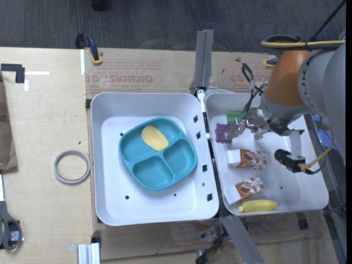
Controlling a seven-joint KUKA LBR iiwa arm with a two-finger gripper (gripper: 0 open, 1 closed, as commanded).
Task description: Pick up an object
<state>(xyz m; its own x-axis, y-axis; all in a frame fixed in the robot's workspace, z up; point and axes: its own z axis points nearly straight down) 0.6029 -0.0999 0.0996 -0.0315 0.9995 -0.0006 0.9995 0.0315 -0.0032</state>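
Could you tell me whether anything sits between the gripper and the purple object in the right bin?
Nothing visible does. The gripper hangs just right of the purple object in the right bin. The green item lies behind it, the carton nearer the camera.

- My arm [308, 87] covers the right bin's [291, 199] far corner, and a green item [234, 115] shows partly beside it.
- Scissors [8, 230] and a brown bag [6, 131] run off the left edge.

Grey arm [329, 76], orange band [286, 81], black and yellow cables.
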